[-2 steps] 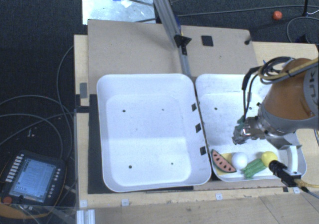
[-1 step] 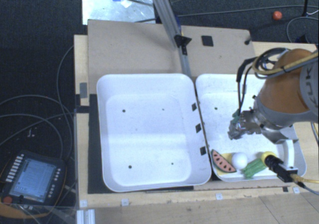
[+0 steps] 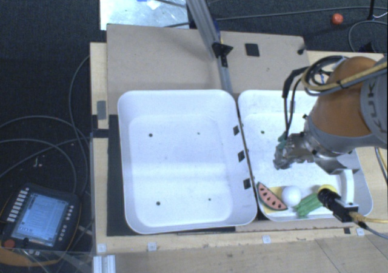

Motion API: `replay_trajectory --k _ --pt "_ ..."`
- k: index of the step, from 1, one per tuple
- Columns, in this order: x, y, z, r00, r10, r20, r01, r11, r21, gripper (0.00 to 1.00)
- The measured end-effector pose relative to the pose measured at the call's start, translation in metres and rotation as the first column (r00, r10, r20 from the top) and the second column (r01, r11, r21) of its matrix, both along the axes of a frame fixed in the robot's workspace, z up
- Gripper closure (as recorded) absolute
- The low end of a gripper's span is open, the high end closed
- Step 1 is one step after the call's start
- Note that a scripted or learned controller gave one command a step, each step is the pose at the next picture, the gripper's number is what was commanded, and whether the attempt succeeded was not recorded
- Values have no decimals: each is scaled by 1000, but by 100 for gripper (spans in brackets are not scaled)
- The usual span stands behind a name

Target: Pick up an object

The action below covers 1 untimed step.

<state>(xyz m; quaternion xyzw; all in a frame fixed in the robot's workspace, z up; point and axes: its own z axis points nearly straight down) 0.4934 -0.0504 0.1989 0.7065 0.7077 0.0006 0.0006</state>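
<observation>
I see my claw hanging over the right bin, but it is dark and blurry, so I cannot tell how it is set. Below it, near the front wall of that bin, lie a toy watermelon slice, a small white ball beside the slice, and a green toy. The left bin sits beside my claw on the surface.
</observation>
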Motion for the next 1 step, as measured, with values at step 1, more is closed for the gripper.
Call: replay_trajectory --k 1 --pt "0 36 21 1000 2 1 -2 1000 1 100"
